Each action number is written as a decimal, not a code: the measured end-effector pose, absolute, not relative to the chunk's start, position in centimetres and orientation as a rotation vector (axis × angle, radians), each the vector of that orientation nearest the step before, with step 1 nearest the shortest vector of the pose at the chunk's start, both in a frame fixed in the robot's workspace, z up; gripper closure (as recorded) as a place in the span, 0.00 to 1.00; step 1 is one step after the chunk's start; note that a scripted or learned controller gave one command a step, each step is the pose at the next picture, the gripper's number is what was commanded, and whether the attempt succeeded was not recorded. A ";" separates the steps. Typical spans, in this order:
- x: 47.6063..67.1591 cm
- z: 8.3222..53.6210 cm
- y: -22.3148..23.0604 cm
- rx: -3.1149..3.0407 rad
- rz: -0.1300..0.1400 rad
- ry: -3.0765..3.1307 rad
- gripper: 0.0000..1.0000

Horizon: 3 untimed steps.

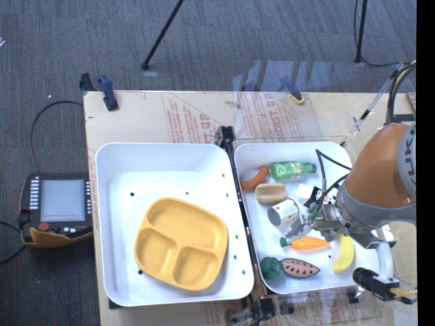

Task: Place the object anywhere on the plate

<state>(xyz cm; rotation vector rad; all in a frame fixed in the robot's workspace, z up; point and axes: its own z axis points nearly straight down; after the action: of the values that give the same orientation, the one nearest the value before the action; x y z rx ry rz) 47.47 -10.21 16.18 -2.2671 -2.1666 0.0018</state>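
Note:
A yellow three-compartment plate (181, 242) lies in the left white bin (112, 182), with nothing on it. The right bin (333, 151) holds several toy foods: a green bottle (292, 170), a sausage (255, 177), a bread roll (270, 193), a silver can (284, 213), an orange carrot (309, 244), a yellow banana (344, 253), a watermelon slice (300, 268) and a green broccoli piece (271, 267). My gripper (319, 221) reaches down into the right bin, just above the carrot and right of the can. The wrist hides its fingertips.
The arm's orange band (380, 165) overhangs the right bin's right side. A teach pendant (58, 206) lies on the floor left of the bench. Blue clamps (107, 90) sit at the bench's back edge.

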 end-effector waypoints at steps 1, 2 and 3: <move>47.4 16.9 -10.2 -2.263 0.006 -2.162 1.00; 47.4 16.9 -10.2 -2.263 0.007 -2.162 0.00; 47.4 17.7 -10.3 -2.253 0.010 -2.161 1.00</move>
<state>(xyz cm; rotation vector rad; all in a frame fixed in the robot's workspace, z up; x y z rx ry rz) 47.39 -10.28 17.71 -2.2529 -2.1614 0.0100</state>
